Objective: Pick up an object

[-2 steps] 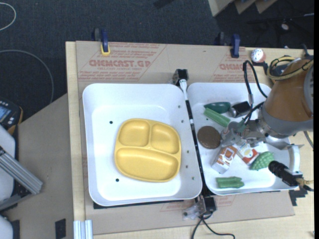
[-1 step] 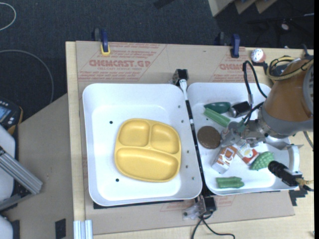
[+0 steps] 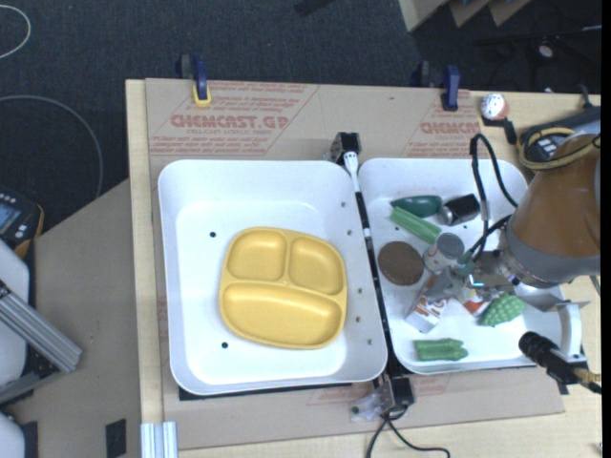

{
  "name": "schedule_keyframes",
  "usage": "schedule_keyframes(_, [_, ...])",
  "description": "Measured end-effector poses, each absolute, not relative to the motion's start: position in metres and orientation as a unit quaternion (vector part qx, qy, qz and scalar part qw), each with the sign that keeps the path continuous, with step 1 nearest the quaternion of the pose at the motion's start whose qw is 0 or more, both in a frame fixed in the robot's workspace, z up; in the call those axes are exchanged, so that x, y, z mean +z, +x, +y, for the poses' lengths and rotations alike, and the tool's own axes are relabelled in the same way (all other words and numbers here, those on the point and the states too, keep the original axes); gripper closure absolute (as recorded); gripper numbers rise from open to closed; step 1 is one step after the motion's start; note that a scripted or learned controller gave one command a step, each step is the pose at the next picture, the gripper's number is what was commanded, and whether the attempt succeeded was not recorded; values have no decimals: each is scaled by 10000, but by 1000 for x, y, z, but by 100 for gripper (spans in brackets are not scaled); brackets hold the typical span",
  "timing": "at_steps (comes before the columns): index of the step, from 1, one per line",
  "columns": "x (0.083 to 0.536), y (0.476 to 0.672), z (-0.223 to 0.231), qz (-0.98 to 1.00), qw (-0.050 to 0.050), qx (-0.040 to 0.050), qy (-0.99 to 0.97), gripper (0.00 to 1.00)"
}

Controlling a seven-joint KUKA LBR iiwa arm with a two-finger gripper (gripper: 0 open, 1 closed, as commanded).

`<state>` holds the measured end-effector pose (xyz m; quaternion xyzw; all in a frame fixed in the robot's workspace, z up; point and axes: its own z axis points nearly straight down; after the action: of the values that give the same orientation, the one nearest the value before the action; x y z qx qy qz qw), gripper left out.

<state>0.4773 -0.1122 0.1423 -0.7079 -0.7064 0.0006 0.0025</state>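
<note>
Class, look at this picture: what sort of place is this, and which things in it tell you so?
Probably a robotics lab or test bench. A robot arm reaches over two white bins, the board beneath them is held by clamps, and loose cables run across it.

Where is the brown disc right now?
The brown disc lies in the right bin, near its left wall, below the green tube.

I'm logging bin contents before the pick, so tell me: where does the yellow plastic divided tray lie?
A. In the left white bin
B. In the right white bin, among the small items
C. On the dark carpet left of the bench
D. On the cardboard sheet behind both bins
A: the yellow plastic divided tray lies flat inside the left white bin, while the brown round disc and green pieces sit in the right white bin.
</note>
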Motion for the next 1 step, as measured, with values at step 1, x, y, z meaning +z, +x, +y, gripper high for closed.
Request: schedule_keyframes(1, [142,479,-113,-7066,11,2,-7076,0])
